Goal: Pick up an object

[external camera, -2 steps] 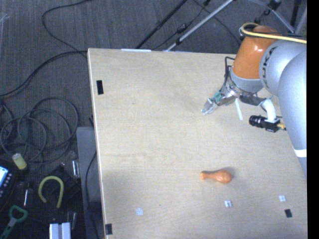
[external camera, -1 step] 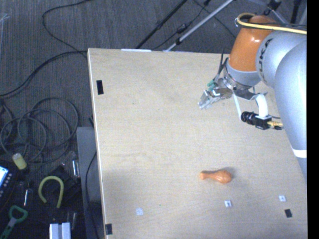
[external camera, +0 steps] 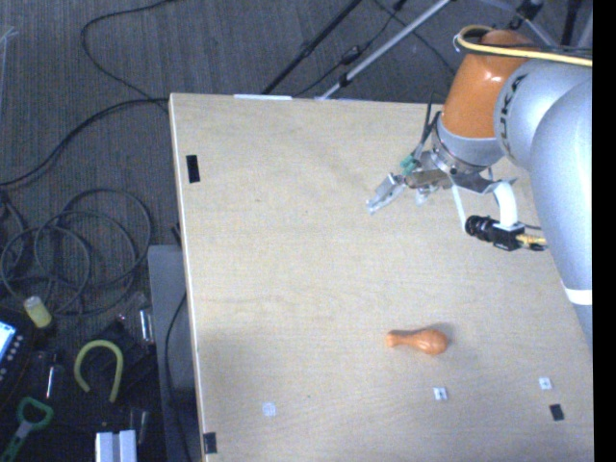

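Orange object (external camera: pixel 419 340) alone on the board (external camera: pixel 289 258), well apart from the tool (external camera: pixel 385 196), grip state unclear

Arm (external camera: pixel 549 133) cut off at right edge.

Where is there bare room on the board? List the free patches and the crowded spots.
Free: the left half, from the black tab at the left edge down to the near corner, and the middle between claw and orange object. Crowded: the right side under the arm.
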Robot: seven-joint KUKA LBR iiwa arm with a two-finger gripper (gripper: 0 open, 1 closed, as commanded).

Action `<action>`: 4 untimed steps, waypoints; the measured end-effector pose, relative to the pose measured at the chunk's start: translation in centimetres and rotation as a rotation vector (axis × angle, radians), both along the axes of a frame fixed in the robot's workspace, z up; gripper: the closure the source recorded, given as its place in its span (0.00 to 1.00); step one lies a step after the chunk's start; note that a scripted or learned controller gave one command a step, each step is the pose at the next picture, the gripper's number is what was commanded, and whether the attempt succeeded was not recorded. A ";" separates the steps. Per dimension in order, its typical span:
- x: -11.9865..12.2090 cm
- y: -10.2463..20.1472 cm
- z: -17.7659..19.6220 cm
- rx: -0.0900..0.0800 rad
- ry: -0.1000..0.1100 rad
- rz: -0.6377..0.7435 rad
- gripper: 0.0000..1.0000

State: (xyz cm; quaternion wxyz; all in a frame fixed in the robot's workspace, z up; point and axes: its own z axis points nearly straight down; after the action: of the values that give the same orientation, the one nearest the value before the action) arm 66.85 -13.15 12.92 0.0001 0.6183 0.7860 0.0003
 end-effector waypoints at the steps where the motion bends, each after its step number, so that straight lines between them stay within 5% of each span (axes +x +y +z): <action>1: -0.1 -3.0 -4.5 -0.003 0.002 0.201 0.00; 2: 0.0 -2.9 -3.6 -0.002 0.000 0.201 1.00; 3: 0.0 1.2 2.2 -0.001 0.001 -0.097 1.00; 4: 0.0 1.2 2.2 -0.001 0.001 -0.097 0.00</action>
State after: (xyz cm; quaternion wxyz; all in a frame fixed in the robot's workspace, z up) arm 66.84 -11.93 15.13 0.0001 0.6556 0.7551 -0.0006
